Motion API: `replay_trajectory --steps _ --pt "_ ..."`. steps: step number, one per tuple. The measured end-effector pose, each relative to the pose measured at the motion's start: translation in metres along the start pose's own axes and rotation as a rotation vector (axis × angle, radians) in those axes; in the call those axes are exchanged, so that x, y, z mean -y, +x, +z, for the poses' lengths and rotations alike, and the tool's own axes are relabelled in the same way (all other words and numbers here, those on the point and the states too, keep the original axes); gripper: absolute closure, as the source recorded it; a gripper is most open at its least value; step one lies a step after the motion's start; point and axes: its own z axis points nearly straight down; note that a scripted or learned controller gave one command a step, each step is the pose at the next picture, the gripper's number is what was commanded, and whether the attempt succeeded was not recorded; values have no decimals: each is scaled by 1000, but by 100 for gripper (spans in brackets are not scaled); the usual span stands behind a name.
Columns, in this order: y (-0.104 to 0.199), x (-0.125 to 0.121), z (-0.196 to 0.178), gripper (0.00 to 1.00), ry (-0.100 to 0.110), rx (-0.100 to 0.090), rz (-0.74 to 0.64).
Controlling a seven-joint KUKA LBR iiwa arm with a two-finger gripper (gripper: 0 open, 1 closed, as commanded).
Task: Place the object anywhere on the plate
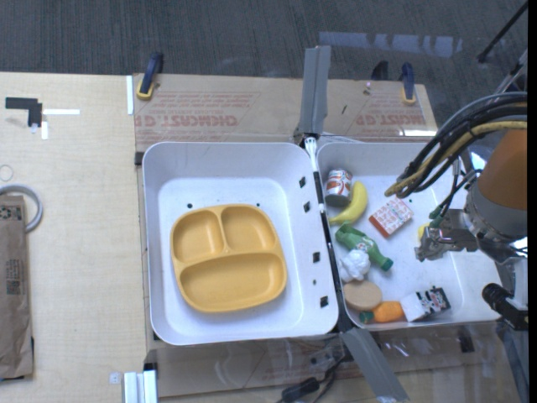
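Note:
A yellow divided plate lies in the left white bin. The right bin holds several small items: a can, a banana, a red-patterned box, a green bottle, a white crumpled piece, a tan round piece, an orange piece and a small white-and-black item. My gripper hangs over the right bin's right half, to the right of the green bottle and below the box. Nothing shows between its tips.
A grey divider bar runs between the bins at the back. Black and yellow cables arc above the right bin. Blue-and-yellow clamps hold the cardboard behind the bins. A wooden bench top lies to the left.

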Motion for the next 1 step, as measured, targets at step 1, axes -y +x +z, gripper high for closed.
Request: replay_trajectory --steps 1 --pt "-1 0 -8 100 3 2 0"
